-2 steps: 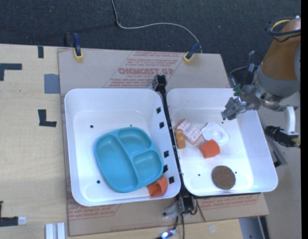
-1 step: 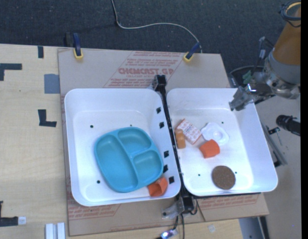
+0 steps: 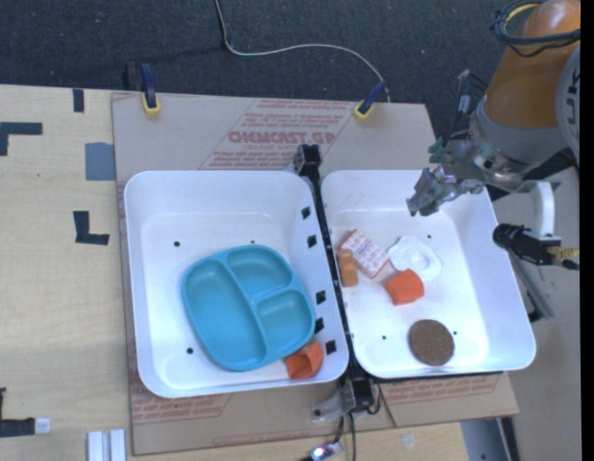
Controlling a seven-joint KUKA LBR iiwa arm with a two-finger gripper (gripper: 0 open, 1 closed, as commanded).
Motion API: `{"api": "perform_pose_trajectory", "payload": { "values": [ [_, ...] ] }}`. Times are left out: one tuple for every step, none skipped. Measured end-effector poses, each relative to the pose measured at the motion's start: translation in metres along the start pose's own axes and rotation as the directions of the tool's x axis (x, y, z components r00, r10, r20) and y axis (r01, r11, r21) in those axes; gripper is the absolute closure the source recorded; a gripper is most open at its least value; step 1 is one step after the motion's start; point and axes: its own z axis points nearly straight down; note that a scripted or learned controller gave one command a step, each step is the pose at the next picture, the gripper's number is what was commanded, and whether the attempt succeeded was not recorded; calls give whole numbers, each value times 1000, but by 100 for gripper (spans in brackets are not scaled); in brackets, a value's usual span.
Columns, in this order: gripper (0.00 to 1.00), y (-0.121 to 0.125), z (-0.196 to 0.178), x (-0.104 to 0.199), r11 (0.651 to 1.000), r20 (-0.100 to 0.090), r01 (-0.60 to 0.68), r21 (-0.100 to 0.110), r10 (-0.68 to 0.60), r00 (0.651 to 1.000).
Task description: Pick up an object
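Hand (image 3: 428, 198) over right bin's (image 3: 498, 257) far edge, fingers' state unclear, nothing visibly held.

The arm (image 3: 527, 75) runs off the right edge, so its upper part is cut away. An orange piece (image 3: 306, 361) sits half tucked under the blue tray (image 3: 247, 305). The packet (image 3: 366, 254) print is too small to read.

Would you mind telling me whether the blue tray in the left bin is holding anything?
Empty: all three compartments of the tray show bare blue.
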Motion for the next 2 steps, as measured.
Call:
{"api": "perform_pose_trajectory", "payload": {
  "values": [
    [100, -10, 3, 58, 1000, -1, 1, 2, -1, 1000],
    [100, -23, 23, 118, 1000, -1, 1, 4, -1, 1000]
  ]
}}
